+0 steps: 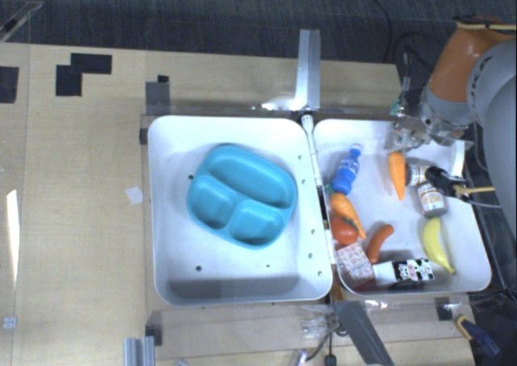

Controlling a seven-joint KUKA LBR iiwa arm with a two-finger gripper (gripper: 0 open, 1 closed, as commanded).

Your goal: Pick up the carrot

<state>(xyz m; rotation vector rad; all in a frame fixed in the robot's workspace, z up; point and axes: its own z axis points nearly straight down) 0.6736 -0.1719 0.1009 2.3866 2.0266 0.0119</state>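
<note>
Gripper (401, 140) in right bin, pinching carrot (397, 174) top, carrot hanging below it

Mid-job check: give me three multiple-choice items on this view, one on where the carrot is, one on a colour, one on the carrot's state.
1. Where is the carrot?
A. right bin
B. left bin
C. on the bench

2. What colour is the divided tray?
A. red
B. blue
C. yellow

3. How is the carrot?
A. inside the tray
B. standing on the banana
C. hanging point down just under the gripper

Answers: 1 A, it is over the right bin floor. 2 B, the tray in the left bin is blue. 3 C, its thick end meets the gripper.
</note>
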